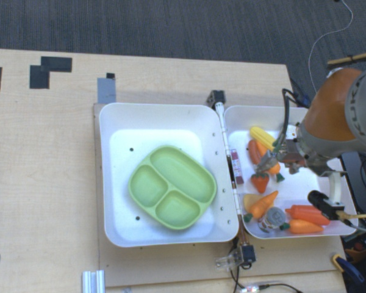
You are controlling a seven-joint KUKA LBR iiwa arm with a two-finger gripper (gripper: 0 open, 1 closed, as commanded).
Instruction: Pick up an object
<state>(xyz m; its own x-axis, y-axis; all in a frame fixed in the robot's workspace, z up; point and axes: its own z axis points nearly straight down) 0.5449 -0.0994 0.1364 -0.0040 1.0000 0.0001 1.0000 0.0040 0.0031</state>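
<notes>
My pincer [269, 162] hangs in the right bin [293, 116] over a small red toy [260, 181]; its grip I cannot tell.

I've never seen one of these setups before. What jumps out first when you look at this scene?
The pale green divided plate lying in the left white bin catches the eye first. Next comes the right bin, crowded with bright toy food: a yellow corn cob near the top and orange carrots near the bottom. The grey arm with its orange band reaches over that bin.
</notes>
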